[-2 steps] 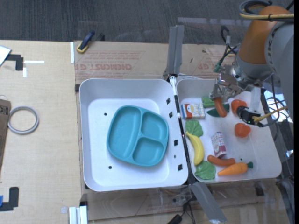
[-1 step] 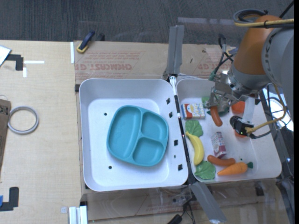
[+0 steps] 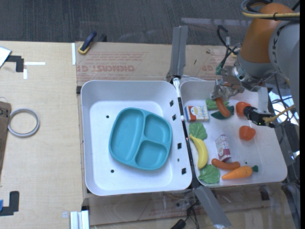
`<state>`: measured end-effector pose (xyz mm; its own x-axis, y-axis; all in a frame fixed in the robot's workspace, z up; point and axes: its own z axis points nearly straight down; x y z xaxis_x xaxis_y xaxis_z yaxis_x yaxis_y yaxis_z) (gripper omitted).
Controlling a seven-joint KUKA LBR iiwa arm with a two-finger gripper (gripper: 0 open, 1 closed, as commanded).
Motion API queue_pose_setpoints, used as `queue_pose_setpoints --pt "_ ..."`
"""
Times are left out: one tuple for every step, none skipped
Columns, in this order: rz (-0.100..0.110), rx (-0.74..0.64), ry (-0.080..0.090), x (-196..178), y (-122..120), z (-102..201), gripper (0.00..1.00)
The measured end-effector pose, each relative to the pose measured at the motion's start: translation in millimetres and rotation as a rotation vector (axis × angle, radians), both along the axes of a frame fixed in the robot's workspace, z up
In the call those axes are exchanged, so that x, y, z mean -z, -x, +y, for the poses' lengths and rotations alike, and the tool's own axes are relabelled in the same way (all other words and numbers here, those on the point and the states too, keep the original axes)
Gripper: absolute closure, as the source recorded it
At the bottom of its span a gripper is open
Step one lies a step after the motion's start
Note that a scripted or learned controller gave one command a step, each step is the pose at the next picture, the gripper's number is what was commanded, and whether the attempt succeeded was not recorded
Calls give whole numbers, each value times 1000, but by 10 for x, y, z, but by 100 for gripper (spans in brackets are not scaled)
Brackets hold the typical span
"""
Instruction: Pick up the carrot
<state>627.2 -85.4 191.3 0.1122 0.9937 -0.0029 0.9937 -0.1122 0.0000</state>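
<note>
The orange, tapered plastic carrot [image 3: 237, 172] is seen lying near the front edge of the shallow white right-hand bin [image 3: 279, 149], just beside a reddish sausage [image 3: 225, 164]; the two-finger gripper [image 3: 220, 98] is poised at the bin's far end, pinching a small orange-red piece [image 3: 222, 107].
</note>
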Motion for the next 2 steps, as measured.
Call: queue_pose_setpoints --pt "0 0 0 -1 -1 1 0" --pt "-9 82 0 941 167 -365 0"
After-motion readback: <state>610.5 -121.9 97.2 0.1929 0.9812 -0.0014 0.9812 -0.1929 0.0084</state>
